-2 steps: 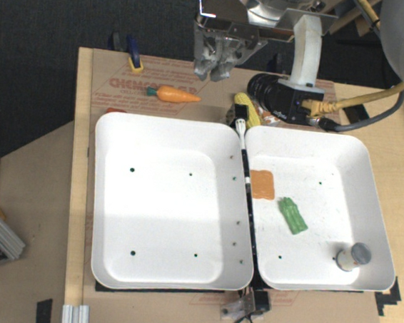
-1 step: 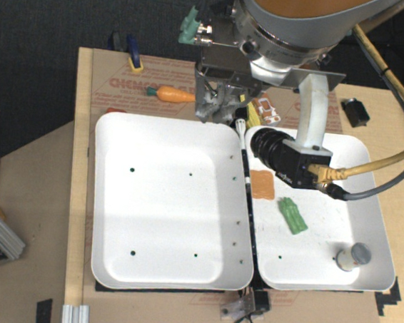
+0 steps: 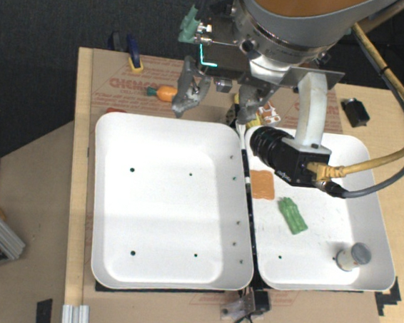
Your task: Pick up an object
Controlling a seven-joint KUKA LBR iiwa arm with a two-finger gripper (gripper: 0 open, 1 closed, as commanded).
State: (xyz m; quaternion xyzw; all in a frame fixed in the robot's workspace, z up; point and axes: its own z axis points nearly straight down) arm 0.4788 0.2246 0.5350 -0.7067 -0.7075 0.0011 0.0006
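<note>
Arm: the grey arm with its orange band fills the upper middle and upper right of the frame, hanging over the far edge of the two bins.
Gripper [image 3: 216, 98]: it sits at the top centre of the frame, above the bench's cardboard sheet just past the bins' far rims; its two metal fingers [image 3: 188, 91] stand apart with open space between them, and nothing lies between them.
Left bin [image 3: 106, 255]: white and shallow, taking the left and centre of the frame, with a few small dark dots on its floor.
Right bin [image 3: 377, 233]: white, touching the left bin along the shared middle rim; it holds the loose things.
Orange piece [image 3: 263, 184]: flat and roughly square, in the right bin close to the middle rim, just below the black camera housing.
Green piece [image 3: 292, 215]: a ridged green block, lying at a slant near the middle of the right bin, just beside the orange piece and lower right of it.
Grey cylinder [image 3: 350, 257]: small, in the lower right part of the right bin, well apart from the green piece.
Black camera housing [image 3: 285, 156]: mounted on a white bracket off the wrist, over the upper part of the right bin, with a yellow cable [image 3: 374, 162] running right from it.
Cardboard sheet [image 3: 95, 81]: brown, under both bins, with red lettering near its far edge.
Carrot-like toy [image 3: 162, 93]: orange with a green end, on the cardboard at the upper left, outside the bins and just left of the fingers.
</note>
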